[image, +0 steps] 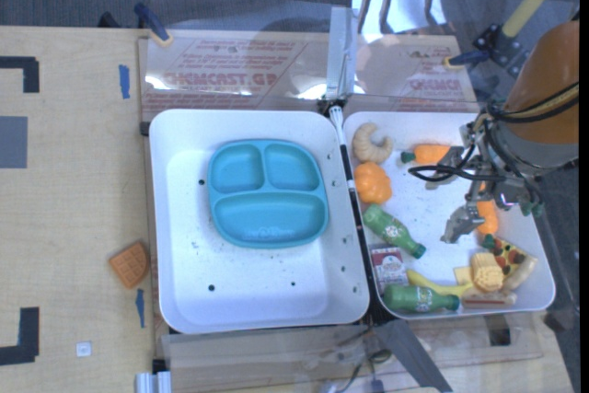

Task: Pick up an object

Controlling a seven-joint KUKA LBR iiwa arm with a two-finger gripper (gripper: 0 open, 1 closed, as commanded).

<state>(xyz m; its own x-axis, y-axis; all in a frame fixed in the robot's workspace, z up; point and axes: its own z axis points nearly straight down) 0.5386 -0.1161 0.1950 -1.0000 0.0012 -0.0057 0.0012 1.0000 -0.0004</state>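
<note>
Two white bins on the surface (64, 152): left bin (179, 271) carries a blue divided plate (267, 193); right bin (433, 207) carries the toy food, all candidates for the pick. Claw (465, 224) hangs over the right half of the right bin, above bare floor between the bottles and the pizza slice; nothing visible between its fingers. Whether the fingers are spread or closed cannot be told from this angle.

Candidates, largest first:
- Green bottle (419, 297), lying at the near wall beside a red carton (389, 268). Likely hollow plastic, light, smooth, apt to roll; take across the body, not the neck
- Second green bottle (392, 230), lying slantwise mid-bin, well clear of walls. Same handling; best access
- Banana (434, 283), against the first bottle. Crowded, curved
- Orange fruit (372, 183), near the left wall. Round, rigid, probably slippery; grip across the widest part
- Croissant (371, 141), far left corner. Ridged, should hold well, but walls crowd it
- Pizza slice (512, 260) and yellow waffle-like piece (487, 272), flat, near right corner. Low profile, hard to get under
- Small orange piece (487, 222), just beside the claw. Nearest, but little to hold

Judgement: all light, stiff, not fragile; slip is the main risk
</note>
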